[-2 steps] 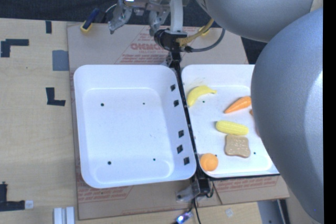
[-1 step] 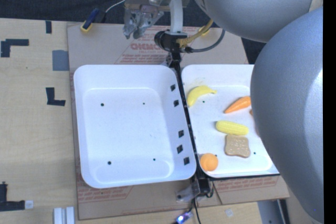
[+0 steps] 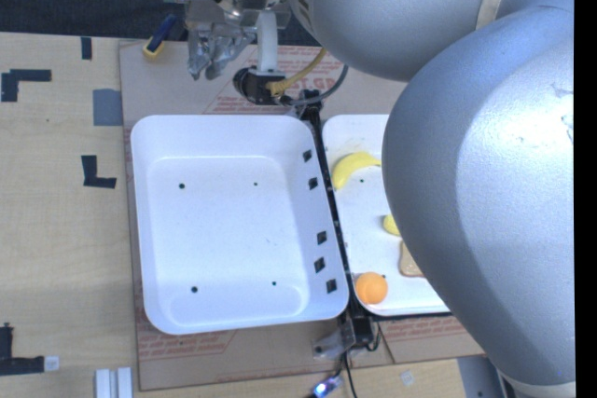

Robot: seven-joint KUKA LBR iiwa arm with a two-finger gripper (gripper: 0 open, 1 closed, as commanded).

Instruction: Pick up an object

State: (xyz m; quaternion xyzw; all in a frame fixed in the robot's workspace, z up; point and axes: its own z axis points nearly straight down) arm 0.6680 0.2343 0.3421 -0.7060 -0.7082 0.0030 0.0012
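Camera view: arm enters from the right, big grey links covering most of the right bin (image 3: 368,121). Orange band sits at top centre, wrist below it. Gripper (image 3: 213,61) hangs above the cardboard behind the left bin (image 3: 149,200), past the bin's far rim, not over either bin's floor. Fingers point down toward the bench, nothing visible between them; can't tell whether they're spread or pressed together, too cluttered at that spot.

Candidate objects all in the right bin. Banana (image 3: 353,169): yellow, near the far-left corner, just beside the divider between bins, long axis running roughly left-right with a slight curve, right end hidden under the arm. Orange ball (image 3: 371,288): near-left corner of the right bin, close to the front rim; round, no long axis. Small yellow piece (image 3: 390,224) between them, mostly hidden by the arm. Tan object (image 3: 409,261) just right of the ball, partly covered, can't identify it.

Blue-and-yellow tool (image 3: 160,40) lies on the bench left of the gripper, apart from it, angled diagonally.
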